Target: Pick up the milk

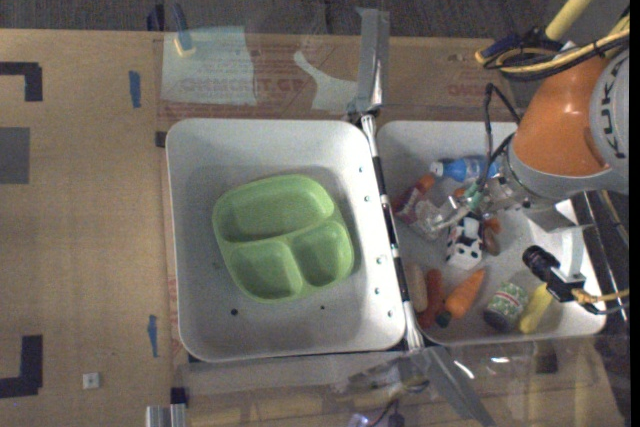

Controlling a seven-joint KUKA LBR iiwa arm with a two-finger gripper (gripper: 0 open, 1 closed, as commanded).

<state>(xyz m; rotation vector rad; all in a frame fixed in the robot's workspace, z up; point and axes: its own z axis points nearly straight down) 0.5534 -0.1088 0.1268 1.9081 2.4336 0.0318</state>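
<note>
The milk (pixel 463 243), a small cow-patterned carton, is sitting near the middle of the right bin (pixel 420 150), long axis running roughly twelve to six, top toward twelve. The gripper (pixel 478 207) is hovering just at its one o'clock; grip state, can't tell. A carrot (pixel 465 293) is lying at six. The wooden bench (pixel 85 215) is stretching toward nine, dark carpet beyond.

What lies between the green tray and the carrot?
In the camera view, the left bin's right wall, the metal divider strip between the bins, and a hot dog lie between the green tray and the carrot.
</note>
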